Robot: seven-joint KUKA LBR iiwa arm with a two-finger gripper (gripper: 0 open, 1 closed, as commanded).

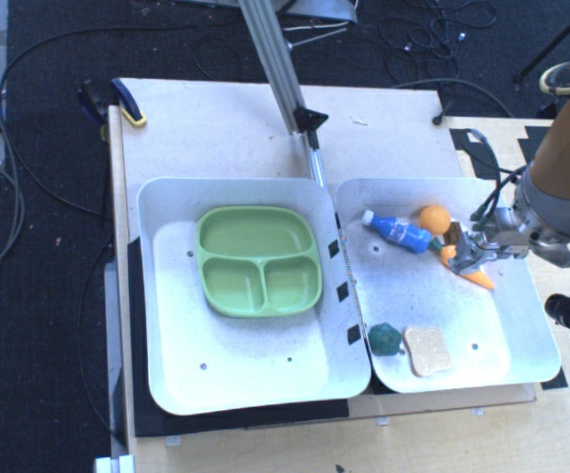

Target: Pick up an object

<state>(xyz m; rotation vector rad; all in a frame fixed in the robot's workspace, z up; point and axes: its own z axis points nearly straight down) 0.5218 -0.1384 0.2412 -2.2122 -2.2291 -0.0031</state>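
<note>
- Two shallow white bins sit side by side on the pale surface.
- The left bin holds a light green divided plate, with one long compartment across the top and two smaller ones below; it lies flat in the upper middle of the bin.
- The right bin holds several small things. A blue bottle with a white cap lies on its side near the upper middle, cap toward the left bin. An orange ball sits just beside the bottle's far end, touching or nearly so.
- An orange carrot-shaped piece lies right of the bottle, tapered, pointing toward the lower right.
- Near the front of the right bin, a dark green lump sits just beside a tan, speckled sponge-like block.
- The tool is low in the right bin, just over the carrot-shaped piece; whether its jaws are apart or together cannot be told.
</note>
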